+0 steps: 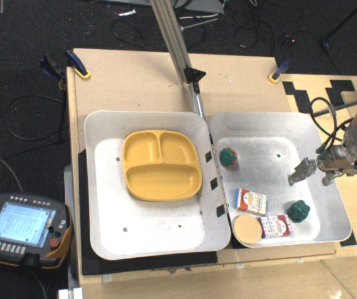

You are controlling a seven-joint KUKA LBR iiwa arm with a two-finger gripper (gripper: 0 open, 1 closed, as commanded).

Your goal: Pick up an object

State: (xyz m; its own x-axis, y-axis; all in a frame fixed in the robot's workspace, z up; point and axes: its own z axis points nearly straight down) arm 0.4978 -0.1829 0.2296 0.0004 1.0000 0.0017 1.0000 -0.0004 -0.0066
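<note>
The right bin (271, 126) holds several small items. A green round piece (228, 157) lies near its left wall, and a small orange-and-white carton (251, 201) lies in the middle. At the front sit a tan disc (248, 229), a red-and-white box (275, 227) and a dark green lump (299, 211). My gripper (314, 174) hangs over the right side of this bin, above and just behind the dark green lump. Its fingers are spread open with nothing between them.
The left bin (103, 185) carries a yellow divided plate (162, 165). A metal pole (175, 36) slants down to the divider between the bins. A teach pendant (22, 226) lies off the bench at the left.
</note>
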